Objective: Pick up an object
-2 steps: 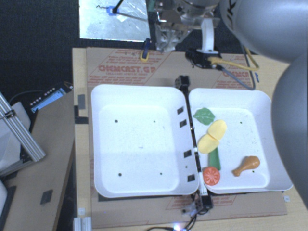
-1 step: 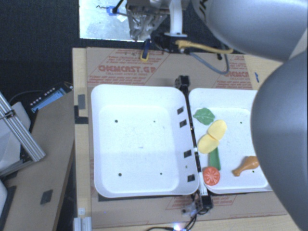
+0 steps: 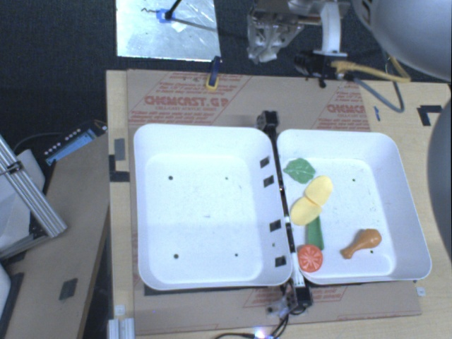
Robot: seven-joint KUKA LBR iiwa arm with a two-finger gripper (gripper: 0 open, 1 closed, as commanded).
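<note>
The right bin (image 3: 385, 154) holds several toy foods along its left side. A green leaf (image 3: 299, 169) lies highest, with two yellow pieces (image 3: 312, 200) below it. Under those lie a dark green strip (image 3: 314, 233) and a red tomato slice (image 3: 309, 258). A brown drumstick (image 3: 361, 243) rests nearer the bin's lower right. My gripper (image 3: 264, 42) hangs high at the top of the view, beyond the far edge of the bins, well away from every object. Nothing shows between its fingers.
The left bin (image 3: 152, 150) sits beside the right one, joined by a black clip strip (image 3: 279, 196). A shiny metal sheet (image 3: 167, 18) lies at the back left. Cables (image 3: 367, 73) run behind the right bin. Aluminium framing (image 3: 28, 196) stands at the left.
</note>
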